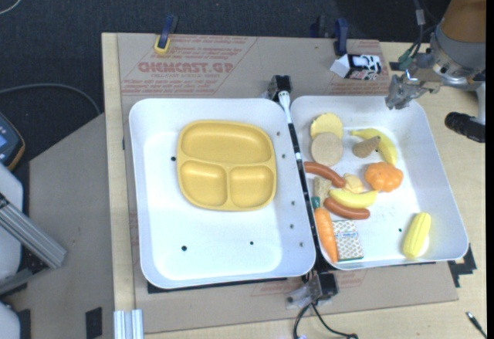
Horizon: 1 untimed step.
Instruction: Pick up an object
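Observation:
The right bin (444,175) holds toy food: a yellow and tan round piece (326,138), a banana (384,146), an orange fruit (384,177), two sausages (324,173), a carrot (326,235), a small patterned packet (347,241) and a corn cob (417,234). My gripper (401,92) hangs at the bin's far right corner, above its rim and apart from all the food. Nothing shows between its fingers.
The left bin (154,214) carries a yellow three-compartment tray (228,164). A black-and-white tag (356,65) lies on the cardboard behind the right bin. Clamps (163,42) stand at the bench's far edge. The arm fills the top right corner.

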Each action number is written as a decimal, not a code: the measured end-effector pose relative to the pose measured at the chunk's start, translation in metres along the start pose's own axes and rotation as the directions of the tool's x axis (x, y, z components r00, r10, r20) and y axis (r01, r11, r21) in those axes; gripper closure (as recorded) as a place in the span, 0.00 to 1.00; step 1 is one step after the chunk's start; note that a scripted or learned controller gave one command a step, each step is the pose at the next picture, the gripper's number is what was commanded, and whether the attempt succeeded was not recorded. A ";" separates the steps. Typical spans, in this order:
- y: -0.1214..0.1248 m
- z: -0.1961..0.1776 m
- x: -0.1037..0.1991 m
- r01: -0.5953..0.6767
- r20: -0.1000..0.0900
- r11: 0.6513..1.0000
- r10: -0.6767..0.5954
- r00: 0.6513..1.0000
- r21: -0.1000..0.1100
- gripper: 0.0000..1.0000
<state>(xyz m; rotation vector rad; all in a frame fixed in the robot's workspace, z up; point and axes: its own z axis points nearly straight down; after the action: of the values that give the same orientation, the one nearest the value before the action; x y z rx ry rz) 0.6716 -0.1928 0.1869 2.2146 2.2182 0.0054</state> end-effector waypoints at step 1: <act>0.002 -0.041 0.000 0.000 0.000 1.000 0.000 1.000 0.000 1.00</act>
<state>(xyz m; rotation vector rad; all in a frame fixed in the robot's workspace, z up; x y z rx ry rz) 0.6728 -0.1931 0.2282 2.2152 2.2181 0.0049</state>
